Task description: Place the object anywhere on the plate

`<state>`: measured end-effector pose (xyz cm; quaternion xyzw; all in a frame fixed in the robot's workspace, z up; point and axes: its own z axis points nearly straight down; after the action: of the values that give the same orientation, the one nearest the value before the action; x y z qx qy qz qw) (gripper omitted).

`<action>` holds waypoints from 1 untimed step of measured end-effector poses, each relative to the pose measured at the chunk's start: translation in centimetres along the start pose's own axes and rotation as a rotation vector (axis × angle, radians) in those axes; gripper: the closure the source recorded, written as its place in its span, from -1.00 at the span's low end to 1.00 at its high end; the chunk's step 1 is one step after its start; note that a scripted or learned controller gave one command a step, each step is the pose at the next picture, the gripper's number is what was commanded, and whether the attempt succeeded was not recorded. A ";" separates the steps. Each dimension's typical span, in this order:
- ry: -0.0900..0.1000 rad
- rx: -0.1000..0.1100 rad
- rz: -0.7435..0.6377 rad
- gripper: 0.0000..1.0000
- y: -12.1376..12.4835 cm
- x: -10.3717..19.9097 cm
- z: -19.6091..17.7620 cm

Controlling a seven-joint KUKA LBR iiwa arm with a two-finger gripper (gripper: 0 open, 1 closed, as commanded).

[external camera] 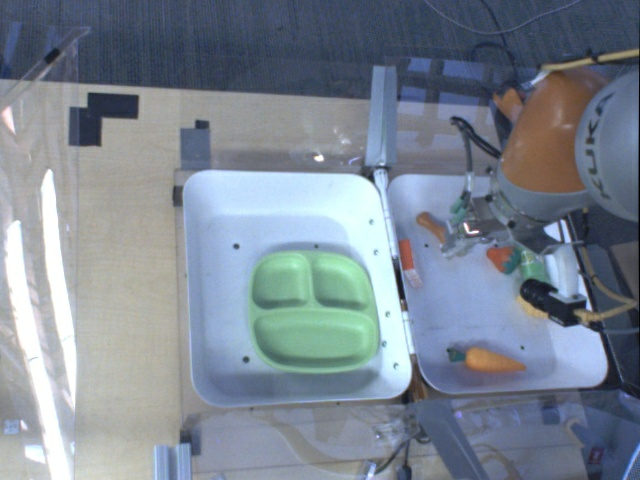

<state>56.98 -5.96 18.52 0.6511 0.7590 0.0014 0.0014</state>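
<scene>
The green plate (315, 311) in the left bin (215, 268) is seen bare, the carrot (487, 360) and other pieces are left in the right bin (440, 298), and nothing is placed yet.

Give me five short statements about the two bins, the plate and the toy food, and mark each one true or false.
1. The green plate lies in the left bin. True.
2. A carrot rests on the plate. False: it lies in the right bin, near its front edge.
3. The plate has three compartments. True.
4. The hand hovers over the plate. False: it is over the right bin, near a small orange piece.
5. The arm's orange band is above the left bin. False: it is above the far right side of the right bin.
</scene>
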 end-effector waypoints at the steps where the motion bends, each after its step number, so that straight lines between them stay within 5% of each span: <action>1: -0.003 -0.005 -0.001 1.00 0.3 -6.5 -8.3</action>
<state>58.23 -12.35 26.82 0.6505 0.7595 0.0021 0.0042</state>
